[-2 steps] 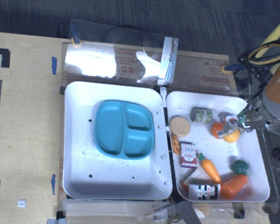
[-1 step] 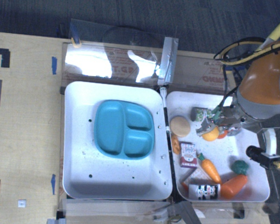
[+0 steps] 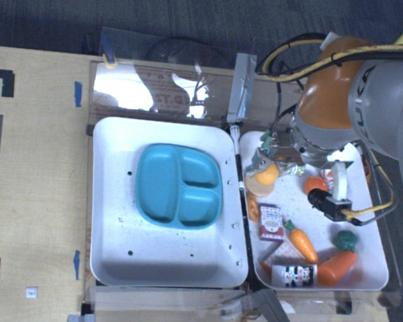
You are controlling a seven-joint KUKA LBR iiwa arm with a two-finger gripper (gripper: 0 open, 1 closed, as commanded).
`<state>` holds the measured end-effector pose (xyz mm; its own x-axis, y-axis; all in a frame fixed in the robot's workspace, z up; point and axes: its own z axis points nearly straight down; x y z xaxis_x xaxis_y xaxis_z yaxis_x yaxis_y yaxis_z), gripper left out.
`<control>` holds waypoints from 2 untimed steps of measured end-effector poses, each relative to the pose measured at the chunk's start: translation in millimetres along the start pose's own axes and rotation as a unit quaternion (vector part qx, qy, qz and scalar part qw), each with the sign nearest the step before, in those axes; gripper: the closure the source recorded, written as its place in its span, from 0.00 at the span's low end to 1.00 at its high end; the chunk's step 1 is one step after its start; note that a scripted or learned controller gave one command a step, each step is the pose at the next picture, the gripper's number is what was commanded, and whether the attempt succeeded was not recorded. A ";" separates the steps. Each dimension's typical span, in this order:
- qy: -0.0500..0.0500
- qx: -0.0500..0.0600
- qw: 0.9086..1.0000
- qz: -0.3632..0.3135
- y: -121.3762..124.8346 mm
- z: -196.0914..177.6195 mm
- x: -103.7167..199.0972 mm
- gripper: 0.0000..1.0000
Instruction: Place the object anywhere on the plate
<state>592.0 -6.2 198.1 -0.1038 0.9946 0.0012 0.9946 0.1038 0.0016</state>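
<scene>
Camera view: jaws (image 3: 269, 162) state unclear, above yellow fruit (image 3: 264, 176) beside carrot (image 3: 301, 241).

Bright overhead light glares off the clear panel (image 3: 158, 91); image slightly soft, shadows faint.

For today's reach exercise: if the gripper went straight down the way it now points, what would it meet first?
Probably the yellow toy fruit right below the gripper in the right bin; depth is hard to judge from above.

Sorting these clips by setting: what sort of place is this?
Probably a robotics lab bench for pick-and-place trials: a robot arm reaches over two white bins, one holding a blue divided plate, the other toy food like a carrot.
</scene>
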 end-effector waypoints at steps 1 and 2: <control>0.000 0.003 0.999 0.045 -9.6 14.6 62.7 1.00; -0.001 -0.001 0.991 -0.136 23.4 13.5 48.2 1.00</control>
<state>610.3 44.2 184.7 -0.3672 0.9301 -0.0022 0.9301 0.3672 0.0031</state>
